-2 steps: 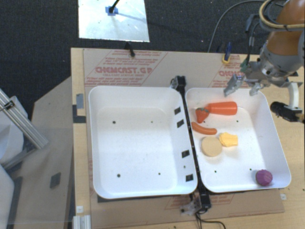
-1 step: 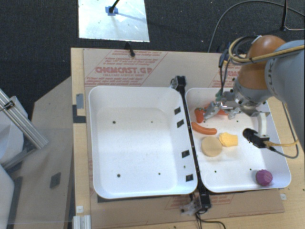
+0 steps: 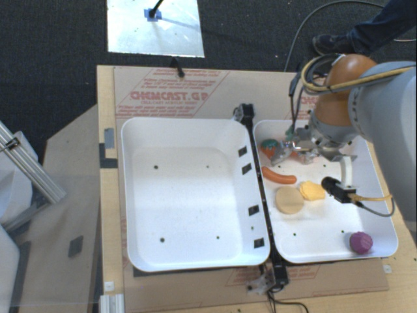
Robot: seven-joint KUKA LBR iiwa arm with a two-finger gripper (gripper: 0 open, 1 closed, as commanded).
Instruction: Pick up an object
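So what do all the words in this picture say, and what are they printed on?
"CHEMCAST GP": big red letters on the brown sheet lying under the two white bins.
The smaller red lines around it on that sheet are too blurred to read.
More red print on the sheet's front edge, below the bins, is also too small to read.

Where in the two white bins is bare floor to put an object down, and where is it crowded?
The left white bin has bare floor wall to wall. In the right white bin, floor is free between the tan round piece and the purple ball. It is crowded around the gripper, orange sausage and yellow lump.
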